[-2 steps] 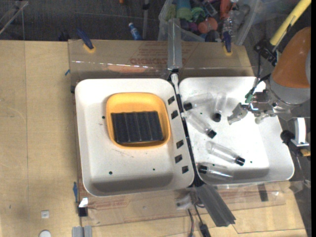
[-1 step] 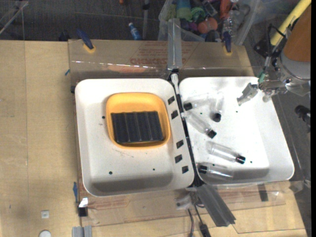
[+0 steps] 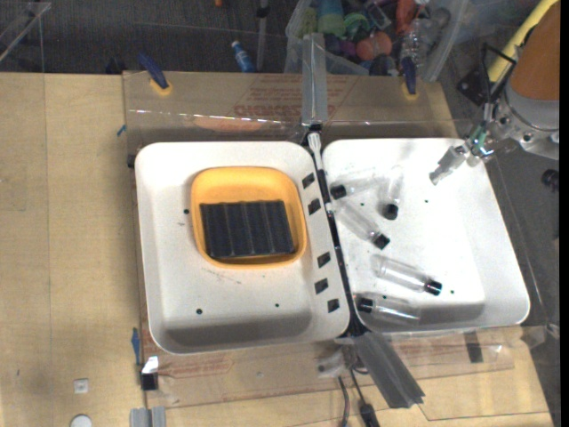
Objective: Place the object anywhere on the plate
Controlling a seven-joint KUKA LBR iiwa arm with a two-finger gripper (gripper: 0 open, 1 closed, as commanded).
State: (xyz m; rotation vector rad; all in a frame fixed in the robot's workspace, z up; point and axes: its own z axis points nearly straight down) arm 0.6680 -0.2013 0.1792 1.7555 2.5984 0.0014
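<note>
The plate (image 3: 247, 183) is my landmark: an orange-yellow dish with rounded corners in the left bin (image 3: 169, 310), carrying a dark ribbed rectangular pad (image 3: 247, 228) that covers most of its floor; a thin yellow border shows around the pad, broadest along the far side. White bin floor lies open on every side of the plate, widest on the near side toward the bin's front rim; the divider (image 3: 322, 238) between the bins, with its row of small black tabs, runs just right of the plate. Beyond that divider, the right bin (image 3: 498, 274) holds the objects: several clear tubes with black caps (image 3: 407, 276), scattered along the side nearest the plate and toward the front; the far right corner of that bin is bare. My gripper (image 3: 444, 167) hangs over the right bin's far edge, well apart from the plate, my arm (image 3: 533, 78) slanting in from above right; how wide my grip stands, I cannot tell.
</note>
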